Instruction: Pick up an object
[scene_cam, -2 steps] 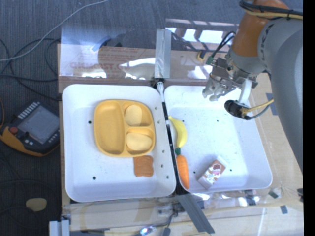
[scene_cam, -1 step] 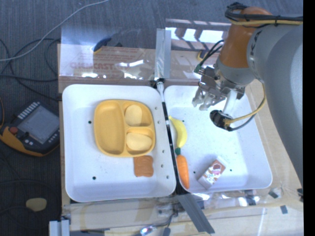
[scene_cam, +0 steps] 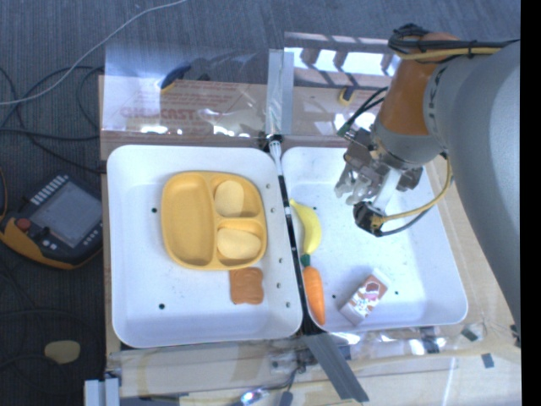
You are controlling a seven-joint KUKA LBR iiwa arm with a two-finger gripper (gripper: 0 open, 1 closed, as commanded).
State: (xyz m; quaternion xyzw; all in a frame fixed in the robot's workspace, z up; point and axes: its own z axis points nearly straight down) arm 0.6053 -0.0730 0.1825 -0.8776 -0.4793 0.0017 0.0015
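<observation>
My gripper [scene_cam: 358, 194] hangs over the upper middle of the right bin [scene_cam: 423, 252], above bare white floor. Nothing shows between its fingers. A yellow banana [scene_cam: 308, 227] lies left of it against the bin's left wall. An orange carrot [scene_cam: 314, 294] lies below the banana, near the front left corner. A small white and red carton [scene_cam: 364, 299] lies tilted near the front of the same bin, below the gripper.
The left bin [scene_cam: 135, 227] holds a yellow divided tray [scene_cam: 188, 220] with two pale round pieces in its compartments, and a brown biscuit-like piece [scene_cam: 247, 287] in front of it. Clear plastic walls stand behind both bins. A handheld pendant [scene_cam: 59, 218] lies on the floor at left.
</observation>
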